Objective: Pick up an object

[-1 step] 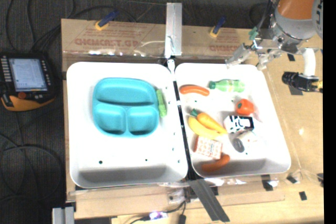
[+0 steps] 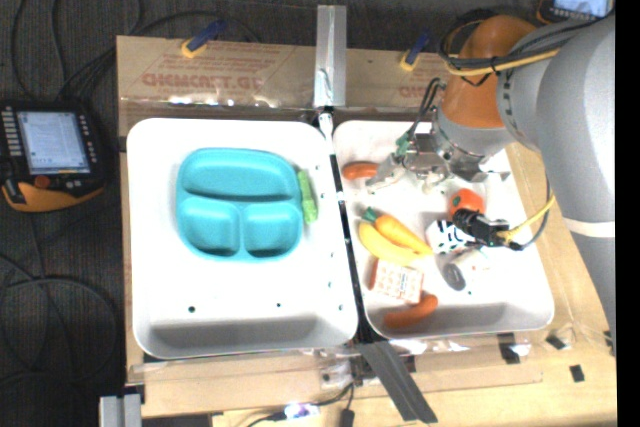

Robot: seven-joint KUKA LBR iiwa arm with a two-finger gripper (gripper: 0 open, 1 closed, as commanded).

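Our gripper (image 2: 412, 167) hangs low in the right bin (image 2: 520, 300); we cannot tell how it is set. Beside it lies an orange piece (image 2: 358, 171), with a banana (image 2: 392, 236) nearer us. The left bin (image 2: 160, 315) holds a blue tray (image 2: 240, 202).

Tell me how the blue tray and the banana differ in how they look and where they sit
The blue tray lies in the left bin; the banana lies in the right bin among other small items. The blue tray is far bigger, broad and divided into compartments; the banana is slim and curved. The tray is turquoise, the banana yellow. Both rest on the bin floors, apart from the gripper.
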